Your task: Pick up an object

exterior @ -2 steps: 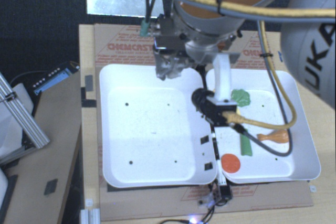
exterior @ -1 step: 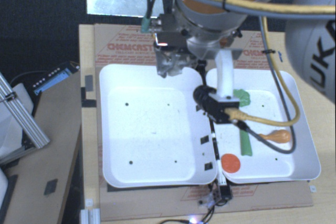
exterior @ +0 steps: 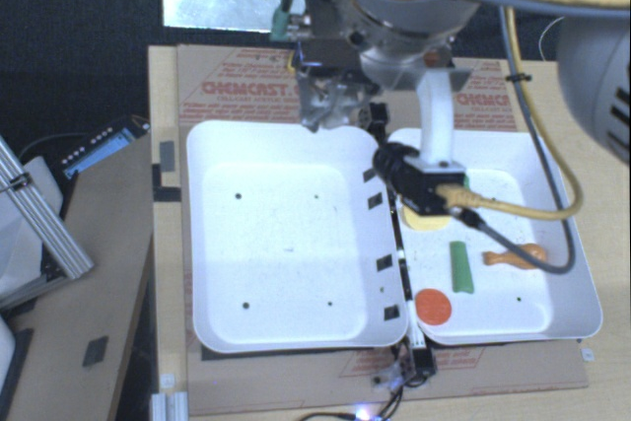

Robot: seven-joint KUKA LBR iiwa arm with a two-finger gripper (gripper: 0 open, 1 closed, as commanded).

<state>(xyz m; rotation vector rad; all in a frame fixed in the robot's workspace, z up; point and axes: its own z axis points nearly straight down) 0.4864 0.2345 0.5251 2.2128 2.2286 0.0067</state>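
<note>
In the right bin lie a green block, a round orange piece, a small orange figure and a pale yellow piece partly hidden by robot hardware. My gripper hangs over the back rim of the left bin, near where the two bins meet. It is well apart from all these objects, and I see nothing in it.
The arm's large grey and orange body fills the top of the view above the right bin. A yellow cable loops over that bin. The bins rest on cardboard; an aluminium frame stands at the left.
</note>
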